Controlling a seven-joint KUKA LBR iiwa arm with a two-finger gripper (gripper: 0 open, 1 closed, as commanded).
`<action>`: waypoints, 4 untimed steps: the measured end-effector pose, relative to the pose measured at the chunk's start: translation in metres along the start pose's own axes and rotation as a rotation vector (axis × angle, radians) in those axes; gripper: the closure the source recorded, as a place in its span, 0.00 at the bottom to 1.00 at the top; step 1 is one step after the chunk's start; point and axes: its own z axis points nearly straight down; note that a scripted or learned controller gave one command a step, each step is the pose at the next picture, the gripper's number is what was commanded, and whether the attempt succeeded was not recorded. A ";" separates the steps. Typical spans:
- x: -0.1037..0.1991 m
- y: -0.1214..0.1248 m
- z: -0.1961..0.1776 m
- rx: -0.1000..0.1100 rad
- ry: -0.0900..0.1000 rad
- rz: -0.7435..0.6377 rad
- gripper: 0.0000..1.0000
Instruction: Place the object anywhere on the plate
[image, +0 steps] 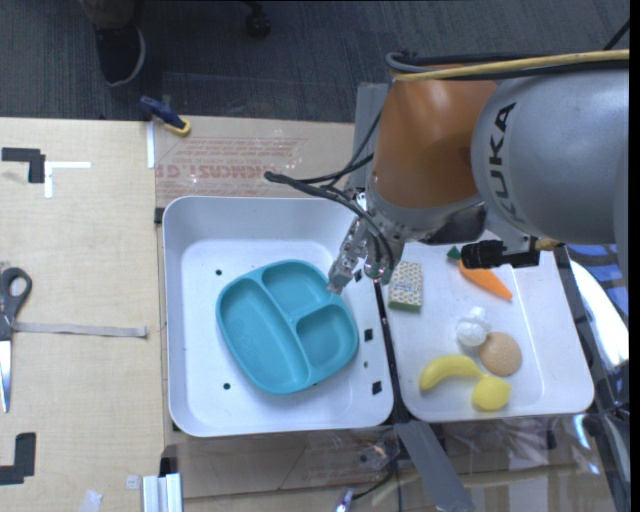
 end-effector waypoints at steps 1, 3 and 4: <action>0.000 0.000 0.000 0.000 0.000 0.001 0.00; -0.002 0.000 -0.009 -0.001 -0.002 0.002 0.00; -0.003 0.000 -0.018 -0.002 -0.004 0.002 1.00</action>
